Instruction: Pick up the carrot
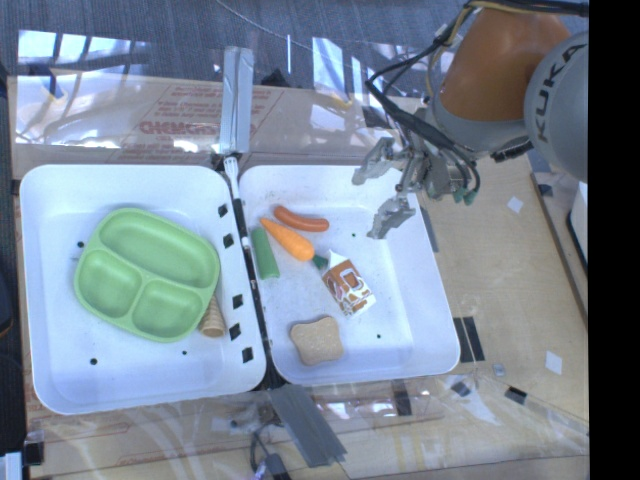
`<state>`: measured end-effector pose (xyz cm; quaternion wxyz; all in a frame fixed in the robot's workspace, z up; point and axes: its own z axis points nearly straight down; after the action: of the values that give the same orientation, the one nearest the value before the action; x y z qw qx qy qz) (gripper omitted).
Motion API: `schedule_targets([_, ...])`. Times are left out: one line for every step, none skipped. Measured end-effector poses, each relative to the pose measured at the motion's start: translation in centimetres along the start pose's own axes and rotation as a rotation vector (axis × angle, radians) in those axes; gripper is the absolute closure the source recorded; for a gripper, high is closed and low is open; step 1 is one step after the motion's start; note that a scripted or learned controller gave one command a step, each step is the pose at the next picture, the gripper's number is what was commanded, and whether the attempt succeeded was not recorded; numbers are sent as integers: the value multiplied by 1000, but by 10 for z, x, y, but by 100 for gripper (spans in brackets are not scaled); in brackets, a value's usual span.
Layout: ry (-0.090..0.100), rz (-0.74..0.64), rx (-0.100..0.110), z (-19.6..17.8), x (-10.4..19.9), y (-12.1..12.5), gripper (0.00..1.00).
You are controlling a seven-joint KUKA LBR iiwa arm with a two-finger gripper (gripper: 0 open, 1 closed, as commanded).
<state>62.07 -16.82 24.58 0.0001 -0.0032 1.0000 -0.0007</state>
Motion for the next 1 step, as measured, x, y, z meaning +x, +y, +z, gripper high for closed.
schedule_targets([11, -37, -5, 152, -15, 42, 0])
